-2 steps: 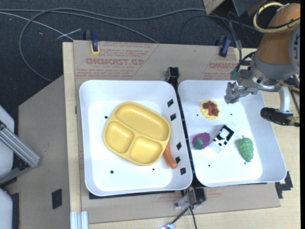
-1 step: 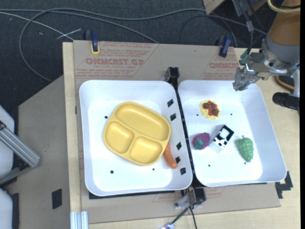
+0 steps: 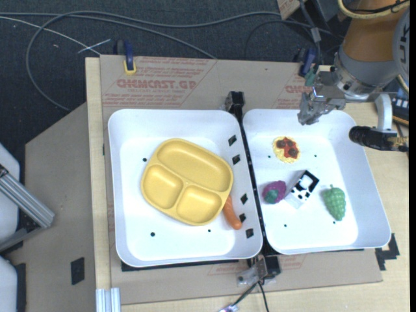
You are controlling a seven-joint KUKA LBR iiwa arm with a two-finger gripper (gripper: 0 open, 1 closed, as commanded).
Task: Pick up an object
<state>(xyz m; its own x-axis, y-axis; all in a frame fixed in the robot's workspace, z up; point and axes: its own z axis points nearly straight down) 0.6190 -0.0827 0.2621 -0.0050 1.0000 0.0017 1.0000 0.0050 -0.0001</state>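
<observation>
My gripper (image 3: 307, 117) hangs over the far edge of the right bin (image 3: 364, 174), with nothing seen between its fingers. Below it in that bin lie a small round pizza toy (image 3: 286, 148), a purple grape bunch (image 3: 273, 192), a black-and-white cube (image 3: 303, 187) and a green grape bunch (image 3: 335, 201). The left bin (image 3: 123, 174) holds a yellow divided plate (image 3: 186, 181), with an orange carrot (image 3: 232, 214) against the plate's right edge.
A black divider with clips (image 3: 244, 174) runs between the two bins. Cardboard (image 3: 169, 77) lies under the bins, with a blue clamp (image 3: 129, 58) at its far left edge. Cables trail over the dark floor behind.
</observation>
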